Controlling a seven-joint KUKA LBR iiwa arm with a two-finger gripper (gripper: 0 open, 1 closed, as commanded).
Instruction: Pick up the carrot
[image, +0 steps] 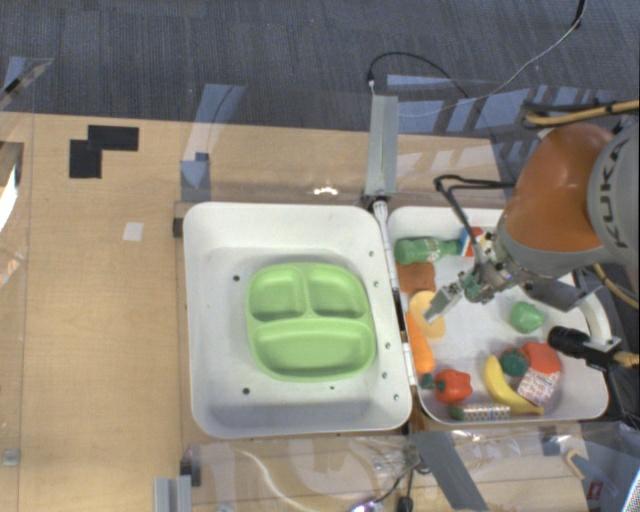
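Reading left to right, one line per item:
Tabletop (100, 330): one tan surface carrying two white bins side by side.
Left bin (215, 300): one; it holds a single green divided plate (310, 322), lying flat at its centre, likely a drop-off spot.
Carrot (421, 346): one, orange, lying lengthwise against the left wall of the right bin (590, 400), at 9 o'clock in it.
Jaws (440, 305): apart, tips just above the carrot's upper end, nothing between them; probably lined up for a descent.
Other items in the right bin: one green bottle (428, 249) at 11 o'clock, one banana (503, 384) and one red pepper (452, 384) near 6 o'clock.
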